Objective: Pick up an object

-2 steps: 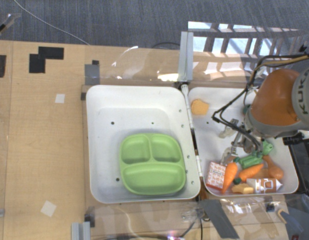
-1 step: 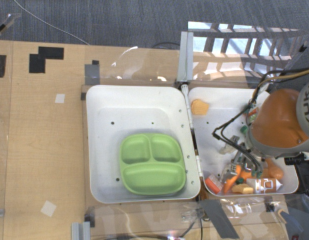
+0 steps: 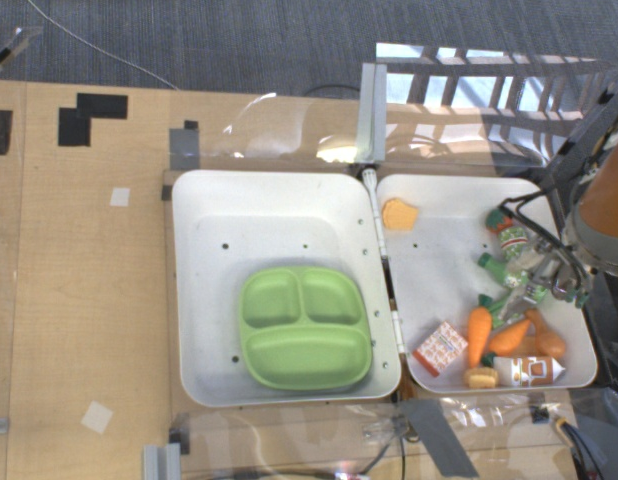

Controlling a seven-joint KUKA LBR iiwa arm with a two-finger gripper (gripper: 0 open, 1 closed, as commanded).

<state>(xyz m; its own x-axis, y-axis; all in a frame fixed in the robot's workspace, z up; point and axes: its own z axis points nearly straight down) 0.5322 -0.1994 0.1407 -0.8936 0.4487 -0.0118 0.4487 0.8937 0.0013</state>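
Observation:
My gripper (image 3: 521, 286) reaches in from the right and hangs low over the right bin (image 3: 444, 196), in its right half. Just below and left of it stands an orange carrot (image 3: 478, 334), with further orange pieces (image 3: 513, 339) beside it. A small bottle with a red and green label (image 3: 507, 230) lies above the gripper near the bin's far right. A red and white box (image 3: 441, 349) and a white bottle with an orange label (image 3: 530, 370) lie along the front wall. A flat orange disc (image 3: 399, 214) rests in the far left corner.
The left bin (image 3: 204, 208) holds a green divided plate (image 3: 305, 327) toward its front. A metal divider (image 3: 382, 258) runs between the two bins. Black cables (image 3: 534, 208) trail from the arm over the right bin's far corner.

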